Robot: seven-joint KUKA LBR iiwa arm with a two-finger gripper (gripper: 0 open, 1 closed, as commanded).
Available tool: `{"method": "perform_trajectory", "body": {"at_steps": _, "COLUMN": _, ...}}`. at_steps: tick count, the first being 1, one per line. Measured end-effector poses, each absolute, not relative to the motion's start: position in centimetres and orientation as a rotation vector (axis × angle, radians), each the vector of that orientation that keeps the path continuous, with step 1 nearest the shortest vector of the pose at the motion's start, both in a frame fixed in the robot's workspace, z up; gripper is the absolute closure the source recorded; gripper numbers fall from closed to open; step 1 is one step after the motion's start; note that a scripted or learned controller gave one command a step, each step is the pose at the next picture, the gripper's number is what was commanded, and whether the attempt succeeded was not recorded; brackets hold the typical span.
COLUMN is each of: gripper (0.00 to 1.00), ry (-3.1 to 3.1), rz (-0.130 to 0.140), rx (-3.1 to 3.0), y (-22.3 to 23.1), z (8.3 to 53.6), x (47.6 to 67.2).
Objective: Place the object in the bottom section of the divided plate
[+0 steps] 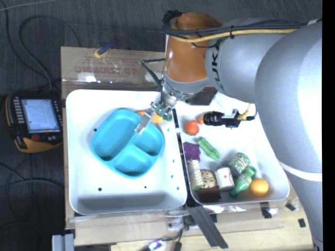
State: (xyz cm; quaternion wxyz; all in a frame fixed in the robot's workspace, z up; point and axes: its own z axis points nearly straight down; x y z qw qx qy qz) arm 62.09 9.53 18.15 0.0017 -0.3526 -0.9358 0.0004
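one grey two-finger gripper (148, 120) hangs over the blue three-section plastic plate (127, 141) in the left white bin (84, 192); whether it is clenched or released, i cannot tell; a small orange object (155, 118) sits just beside it at the plate's upper rim. the likely risk: a drop here lands in an upper section or off the rim, not the bottom one.

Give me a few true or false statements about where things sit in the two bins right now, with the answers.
1. The blue divided plate lies in the left bin. True.
2. The gripper is above the right bin. False: it is over the divided plate, at its upper right part.
3. The bottom section of the divided plate has a toy in it. False: that section shows bare blue.
4. A purple toy lies in the right bin near the wall between the bins. True.
5. The orange ball sits in the left bin. False: it lies near the lower right corner of the right bin.
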Motion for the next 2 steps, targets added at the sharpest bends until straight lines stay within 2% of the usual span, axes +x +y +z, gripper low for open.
{"method": "perform_trajectory", "body": {"at_steps": 2, "gripper": 0.0, "ry": -2.936, "rz": 0.001, "rx": -1.107, "y": 9.51, "z": 18.14, "x": 62.09}}
